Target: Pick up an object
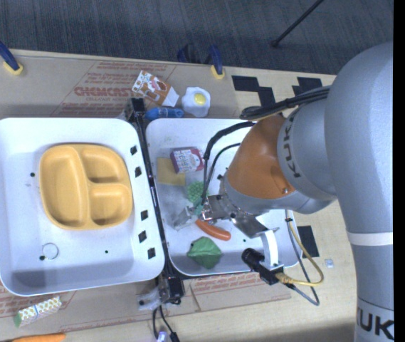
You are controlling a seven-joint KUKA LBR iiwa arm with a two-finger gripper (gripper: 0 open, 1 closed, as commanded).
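Note:
The right bin [177, 262] holds several small items. A yellow block [169, 171] and a maroon packet [186, 159] lie toward its back. A green studded piece [196, 190] and a clear plastic piece [182, 216] sit mid-bin. An orange carrot-like stick [213, 230] and a green leaf [205, 252] lie near the front. My gripper [208, 206] reaches down into the middle of this bin, just above the orange stick and beside the green piece. The grey and orange wrist [259, 169] covers most of it.
The left bin [10, 262] bears a yellow divided tray [85, 185] and a small clear ring [49, 250]. Behind the bins lie a snack packet [149, 85], a white and yellow egg toy [196, 100] and a blue item [164, 112]. A black cable plug [258, 262] hangs over the right bin's front.

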